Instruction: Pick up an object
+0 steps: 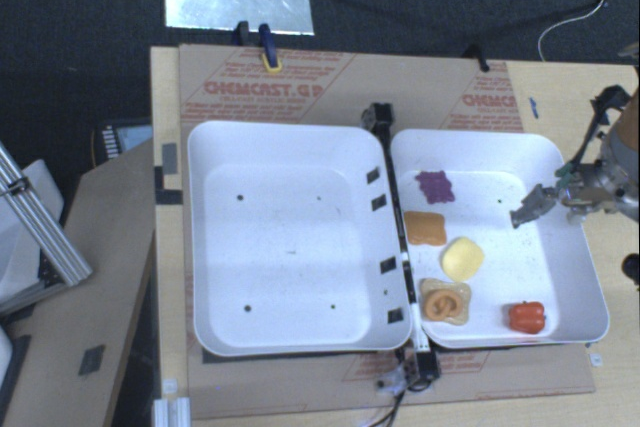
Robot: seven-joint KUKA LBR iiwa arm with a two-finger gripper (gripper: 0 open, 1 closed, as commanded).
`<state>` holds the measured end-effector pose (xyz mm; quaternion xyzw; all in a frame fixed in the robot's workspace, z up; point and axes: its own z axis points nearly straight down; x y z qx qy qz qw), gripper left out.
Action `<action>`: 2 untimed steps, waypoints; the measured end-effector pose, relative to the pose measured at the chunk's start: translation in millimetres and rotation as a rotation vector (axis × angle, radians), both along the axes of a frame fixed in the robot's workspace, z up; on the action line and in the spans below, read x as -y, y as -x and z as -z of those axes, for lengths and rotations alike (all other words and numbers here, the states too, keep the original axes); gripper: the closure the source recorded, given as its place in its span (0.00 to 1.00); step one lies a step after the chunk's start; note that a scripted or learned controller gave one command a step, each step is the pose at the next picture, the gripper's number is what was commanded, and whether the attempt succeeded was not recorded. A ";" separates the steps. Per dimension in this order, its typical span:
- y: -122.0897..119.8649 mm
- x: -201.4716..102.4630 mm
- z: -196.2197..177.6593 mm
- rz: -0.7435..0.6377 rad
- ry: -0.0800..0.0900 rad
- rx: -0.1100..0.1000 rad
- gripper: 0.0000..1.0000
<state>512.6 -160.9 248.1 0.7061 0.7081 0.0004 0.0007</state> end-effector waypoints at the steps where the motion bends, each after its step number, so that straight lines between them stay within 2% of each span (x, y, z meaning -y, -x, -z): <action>1: -50.1 -86.5 -190.0 -0.010 0.001 0.022 0.00; 2: -3.4 -7.6 -277.4 0.009 0.005 0.011 0.00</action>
